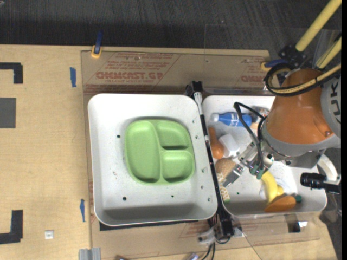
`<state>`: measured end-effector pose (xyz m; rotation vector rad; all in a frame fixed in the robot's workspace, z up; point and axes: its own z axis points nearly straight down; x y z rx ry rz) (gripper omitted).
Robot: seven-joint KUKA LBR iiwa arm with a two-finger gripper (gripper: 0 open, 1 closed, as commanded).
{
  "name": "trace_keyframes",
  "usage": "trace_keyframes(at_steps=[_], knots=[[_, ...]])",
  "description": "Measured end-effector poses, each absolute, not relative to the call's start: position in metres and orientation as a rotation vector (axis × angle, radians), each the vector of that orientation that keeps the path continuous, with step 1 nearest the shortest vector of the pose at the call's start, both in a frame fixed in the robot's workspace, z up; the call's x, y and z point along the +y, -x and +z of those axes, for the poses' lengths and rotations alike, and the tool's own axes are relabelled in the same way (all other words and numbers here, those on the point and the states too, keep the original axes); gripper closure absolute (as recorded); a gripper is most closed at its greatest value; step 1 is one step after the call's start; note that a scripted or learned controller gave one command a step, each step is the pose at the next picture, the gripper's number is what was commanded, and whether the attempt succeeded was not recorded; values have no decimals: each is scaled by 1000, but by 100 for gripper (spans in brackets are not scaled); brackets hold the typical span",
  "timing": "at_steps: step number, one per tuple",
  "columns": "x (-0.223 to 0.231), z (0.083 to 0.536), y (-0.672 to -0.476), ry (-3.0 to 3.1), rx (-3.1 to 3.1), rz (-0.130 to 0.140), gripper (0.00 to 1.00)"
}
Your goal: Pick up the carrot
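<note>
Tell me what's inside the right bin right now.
In the right bin: a blue-capped bottle, the carrot beside a banana, and other small items. The arm covers the bin's right part.

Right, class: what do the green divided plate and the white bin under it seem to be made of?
The green three-compartment plate looks like moulded plastic: even colour, rounded compartment edges, soft matte sheen. The shallow white left bin is probably plastic or coated metal: a smooth, slightly glossy surface with rounded corners and small dark holes.
</note>
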<state>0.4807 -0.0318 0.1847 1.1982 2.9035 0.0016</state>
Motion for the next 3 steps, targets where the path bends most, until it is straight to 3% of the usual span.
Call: trace_keyframes(at_steps=[1, 2, 3], knots=[[-104, 131, -479, -1036, 2970, -2, 0], [-97, 144, -481, -970, 2980, 1, 0], [-93, 96, -482, -945, 2988, 2, 0]])
